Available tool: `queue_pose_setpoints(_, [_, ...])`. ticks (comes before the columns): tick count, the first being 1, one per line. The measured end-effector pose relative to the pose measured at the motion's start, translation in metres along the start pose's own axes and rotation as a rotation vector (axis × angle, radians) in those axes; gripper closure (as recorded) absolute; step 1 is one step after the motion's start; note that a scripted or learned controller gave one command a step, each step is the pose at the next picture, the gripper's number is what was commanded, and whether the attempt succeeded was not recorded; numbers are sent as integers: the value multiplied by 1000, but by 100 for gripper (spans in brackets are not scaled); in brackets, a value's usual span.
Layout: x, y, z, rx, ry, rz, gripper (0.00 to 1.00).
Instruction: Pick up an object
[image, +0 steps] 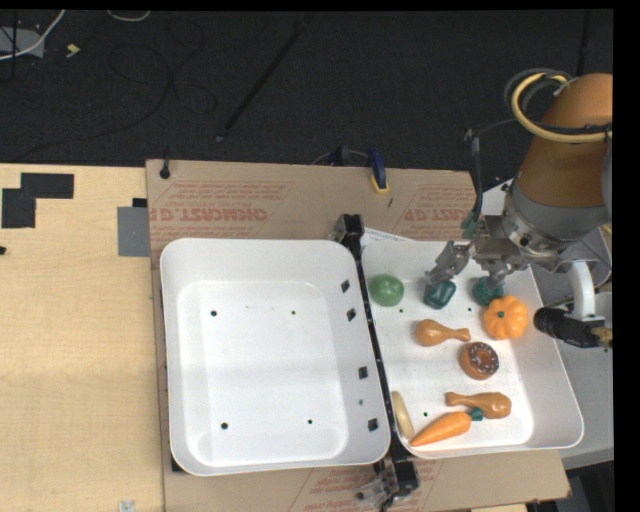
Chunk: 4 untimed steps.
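Note:
My gripper (462, 291) hangs over the back of the right bin (560, 420), open, with its teal fingertips (438, 293) spread apart and only white bin floor between them. A green ball (386, 290) lies to its left. An orange pumpkin (505, 318) sits just below the right fingertip. A tan drumstick (440, 333) lies in front of the gripper, with a brown donut (480, 359) beyond it. Nearer the front edge are a second drumstick (480, 404) and an orange carrot (440, 429). Nothing is held.
The left bin (180, 300) stands beside the right one, split from it by a black divider (362, 330). A beige piece (402, 412) leans on the right bin's left wall. Cardboard (250, 200) underlies both bins. The arm (565, 160) looms at the upper right.

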<state>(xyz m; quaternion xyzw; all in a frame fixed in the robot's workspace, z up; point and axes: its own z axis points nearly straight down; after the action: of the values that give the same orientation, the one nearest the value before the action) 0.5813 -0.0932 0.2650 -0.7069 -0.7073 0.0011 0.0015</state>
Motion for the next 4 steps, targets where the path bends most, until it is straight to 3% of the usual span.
queue_pose_setpoints(1, [-24, -71, 112, 15, 2, 5, 0])
queue_pose_setpoints(2, [13, 4, 179, -7, -2, -3, 0])
queue_pose_setpoints(3, [-6, -43, 178, 4, 0, 3, 0])
queue_pose_setpoints(4, [7, 0, 178, -3, 0, -2, 0])
